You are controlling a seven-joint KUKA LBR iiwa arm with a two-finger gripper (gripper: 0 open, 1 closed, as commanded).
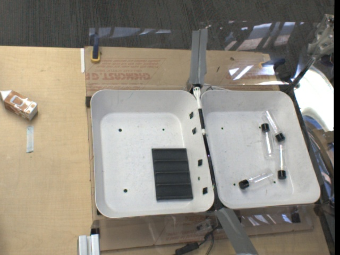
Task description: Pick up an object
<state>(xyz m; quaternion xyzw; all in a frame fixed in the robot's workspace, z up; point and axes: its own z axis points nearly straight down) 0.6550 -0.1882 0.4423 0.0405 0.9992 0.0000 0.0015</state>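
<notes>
Camera view, left bin: just a black ribbed block, lower middle.
Right bin: four clear tubes with black caps, right half of the frame.
Arm: barely peeking in, top right corner.
Jaws: honestly can't tell.
Counter: small carton, far left.

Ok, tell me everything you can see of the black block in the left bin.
The black block is a flat, matte, dark rectangle, crossed by shallow grooves that split it into bands. It lies flat on the floor of the left bin, towards its front right, long side running front to back. Nothing else touches it.
</notes>
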